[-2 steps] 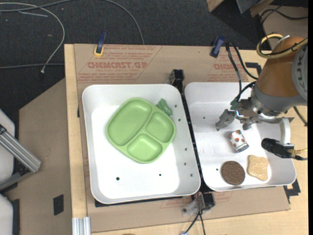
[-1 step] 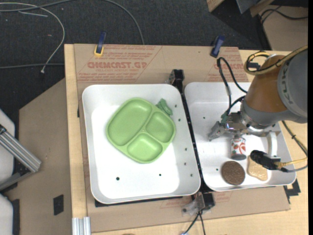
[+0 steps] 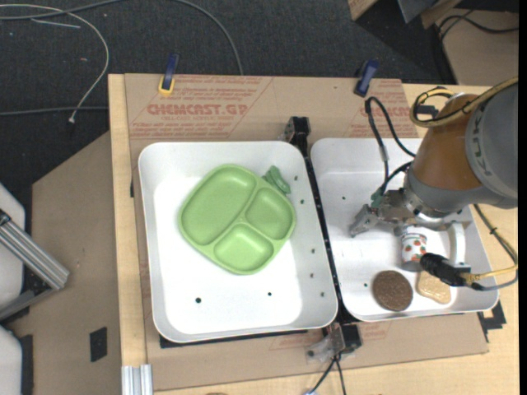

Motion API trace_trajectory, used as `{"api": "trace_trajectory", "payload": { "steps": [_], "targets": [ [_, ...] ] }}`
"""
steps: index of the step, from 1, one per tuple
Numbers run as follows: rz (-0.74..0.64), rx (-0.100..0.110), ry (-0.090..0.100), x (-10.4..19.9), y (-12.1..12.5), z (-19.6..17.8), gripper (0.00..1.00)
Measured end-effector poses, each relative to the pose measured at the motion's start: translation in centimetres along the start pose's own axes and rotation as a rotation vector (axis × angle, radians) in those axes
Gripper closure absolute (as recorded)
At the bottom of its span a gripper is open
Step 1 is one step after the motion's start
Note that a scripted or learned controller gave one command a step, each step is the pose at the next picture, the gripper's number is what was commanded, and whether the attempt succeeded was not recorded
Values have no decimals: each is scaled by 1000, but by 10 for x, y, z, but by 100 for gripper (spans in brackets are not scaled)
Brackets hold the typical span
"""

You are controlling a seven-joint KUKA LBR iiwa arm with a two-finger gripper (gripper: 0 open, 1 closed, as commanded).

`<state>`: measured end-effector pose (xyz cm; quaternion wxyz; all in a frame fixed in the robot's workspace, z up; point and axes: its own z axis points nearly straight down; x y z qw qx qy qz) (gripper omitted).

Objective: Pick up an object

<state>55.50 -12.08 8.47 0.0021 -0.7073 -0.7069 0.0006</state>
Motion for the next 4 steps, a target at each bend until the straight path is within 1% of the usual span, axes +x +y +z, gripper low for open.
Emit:
{"api": "trace_trajectory", "payload": {
  "steps": [1, 2, 3, 4],
  "targets": [
    [0, -2, 0, 0, 1, -11, 100],
    [-1, -10, -4, -6, 11, -64, 100],
    [-1, -9, -3, -12, 16, -110, 100],
    [-3, -12, -4, -5, 13, -172, 100]
  ]
}}
